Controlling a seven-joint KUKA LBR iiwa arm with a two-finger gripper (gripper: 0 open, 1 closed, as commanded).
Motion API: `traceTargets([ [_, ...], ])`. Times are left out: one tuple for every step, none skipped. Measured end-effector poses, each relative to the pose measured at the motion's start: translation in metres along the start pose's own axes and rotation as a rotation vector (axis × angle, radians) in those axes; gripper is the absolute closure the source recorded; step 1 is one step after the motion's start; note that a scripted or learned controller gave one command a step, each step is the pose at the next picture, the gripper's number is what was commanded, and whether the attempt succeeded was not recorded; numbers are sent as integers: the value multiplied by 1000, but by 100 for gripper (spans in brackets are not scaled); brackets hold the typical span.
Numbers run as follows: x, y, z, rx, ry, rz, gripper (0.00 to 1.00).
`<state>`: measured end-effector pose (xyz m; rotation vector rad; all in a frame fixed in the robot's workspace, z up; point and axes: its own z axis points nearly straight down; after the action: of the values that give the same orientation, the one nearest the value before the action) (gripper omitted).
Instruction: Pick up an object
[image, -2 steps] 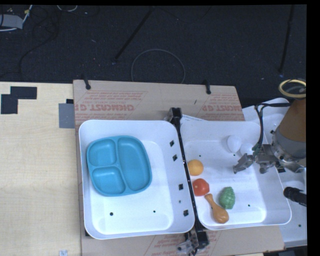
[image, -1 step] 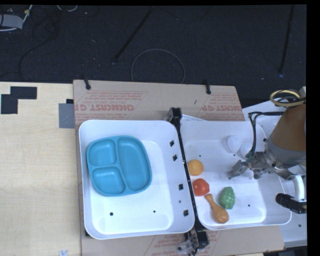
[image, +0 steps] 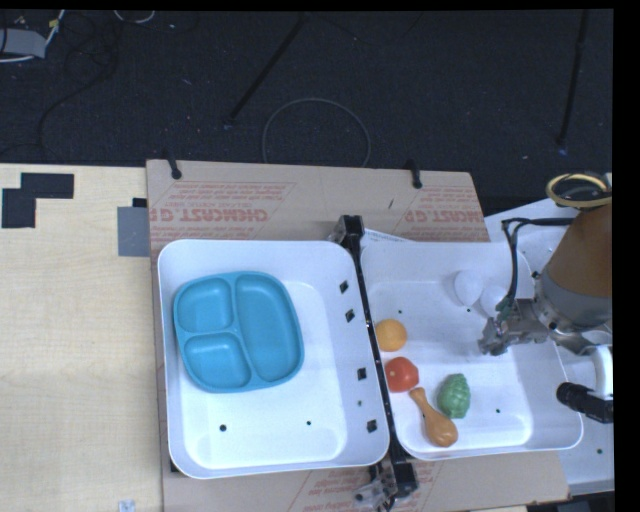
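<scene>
Reached in from the right, orange band above the wrist, grey wrist bent down over the right bin (image: 470, 262). Gripper (image: 493, 341) hung low over that bin's right half, above bare white floor; too small and dark to tell how it was set. Nothing seen between its tips.

Lay along the right bin's left side, well apart from the gripper: an orange ball (image: 390, 334) near the divider, a red tomato-like piece (image: 401, 374) just below it, a tan drumstick-shaped toy (image: 433, 418) slanting toward the near wall, a green knobbly object (image: 454, 395) just beside the drumstick. Rested near the far right of the bin, close to the arm: a white rounded item (image: 470, 287).

Held a blue three-compartment tray (image: 238, 331) in the left bin (image: 330, 440). Sat on printed cardboard (image: 310, 205) over a pale wooden bench (image: 70, 360); dark carpet and cables beyond.
</scene>
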<state>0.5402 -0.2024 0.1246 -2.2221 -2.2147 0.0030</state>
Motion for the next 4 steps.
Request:
traceTargets([
  [5, 5, -45, -6, -2, -5, 100],
  [5, 6, -92, -7, -2, -4, 100],
  [59, 9, -103, -3, 0, -8, 100],
  [109, 5, -108, -1, 1, -7, 100],
])
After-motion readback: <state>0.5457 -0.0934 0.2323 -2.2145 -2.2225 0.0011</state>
